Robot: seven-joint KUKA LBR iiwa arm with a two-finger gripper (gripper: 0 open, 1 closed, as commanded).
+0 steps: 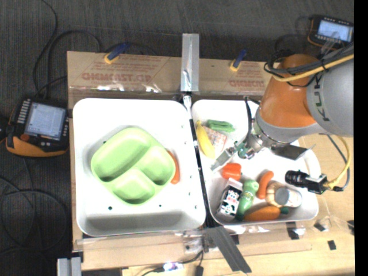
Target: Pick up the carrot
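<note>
Dark carpet (144, 16) surrounded the bench, where a cardboard sheet (132, 73) carried red print too blurred to read. 2 white bins sat side by side: the left bin (92, 217) held a green divided tray (132, 164), and the right bin (307, 211) held mixed toy food. The grey and orange arm (299, 105) showed the letters "KU". The gripper (221, 158) hung over the right bin's middle; whether it was spread or pressed together could not be told. The carrot (263, 213) lay near the front wall, apart from the gripper.
</note>
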